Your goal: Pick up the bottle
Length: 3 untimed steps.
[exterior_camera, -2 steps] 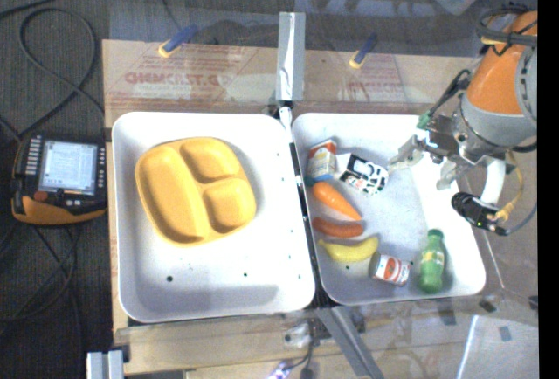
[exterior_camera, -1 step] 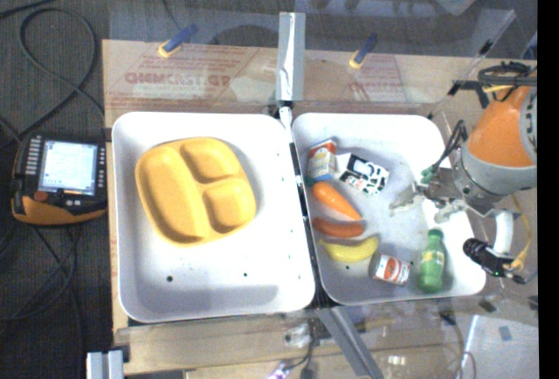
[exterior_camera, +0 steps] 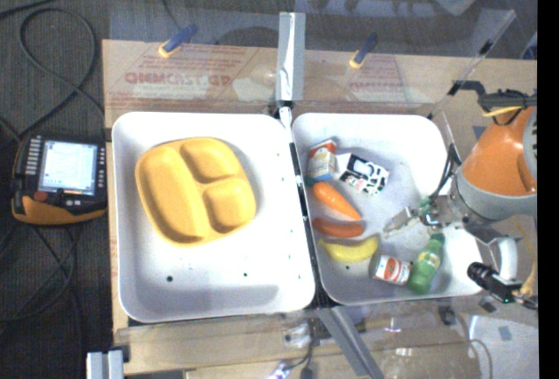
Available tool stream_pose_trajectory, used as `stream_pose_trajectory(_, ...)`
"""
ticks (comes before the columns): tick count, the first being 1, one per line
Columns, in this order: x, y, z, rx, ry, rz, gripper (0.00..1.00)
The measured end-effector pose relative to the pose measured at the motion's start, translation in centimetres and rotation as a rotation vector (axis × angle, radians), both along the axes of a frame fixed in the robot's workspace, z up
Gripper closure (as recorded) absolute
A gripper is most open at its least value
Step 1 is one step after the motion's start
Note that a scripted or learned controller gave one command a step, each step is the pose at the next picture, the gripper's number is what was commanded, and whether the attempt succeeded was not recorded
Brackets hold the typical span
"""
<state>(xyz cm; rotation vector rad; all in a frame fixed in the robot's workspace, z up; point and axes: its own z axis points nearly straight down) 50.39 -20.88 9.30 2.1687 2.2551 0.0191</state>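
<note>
Robotics lab: teach pendant (exterior_camera: 59, 178) on carpet far left of gripper (exterior_camera: 417, 217), loose cables (exterior_camera: 52, 37) beyond it, two white bins (exterior_camera: 140, 281) on test bench.

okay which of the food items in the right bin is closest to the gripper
The green bottle, at the right bin's front right corner, just below the gripper. The small jar, banana, sausage and carrot lie farther left.

- Yellow divided tray (exterior_camera: 199, 189): lies in the left bin (exterior_camera: 140, 290).
- Carrot (exterior_camera: 336, 201): right of the tray, in the right bin (exterior_camera: 410, 126).
- Sausage (exterior_camera: 341, 228): just below the carrot.
- Banana (exterior_camera: 348, 250): below the sausage.
- Handheld pendant (exterior_camera: 59, 176): left of the tray, off the bench.
</note>
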Motion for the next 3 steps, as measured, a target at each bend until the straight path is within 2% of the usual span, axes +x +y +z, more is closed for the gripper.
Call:
stream_pose_trajectory(1, 6.7, 0.2, 2.4, 0.0, 0.021, -0.272, 0.0)
stream_pose_trajectory(2, -0.6, 6.1, -0.2, -0.001, 0.004, -0.302, 0.0)
stream_pose_trajectory(3, 5.2, 4.7, 4.7, 0.0, 0.022, -0.502, 0.0)
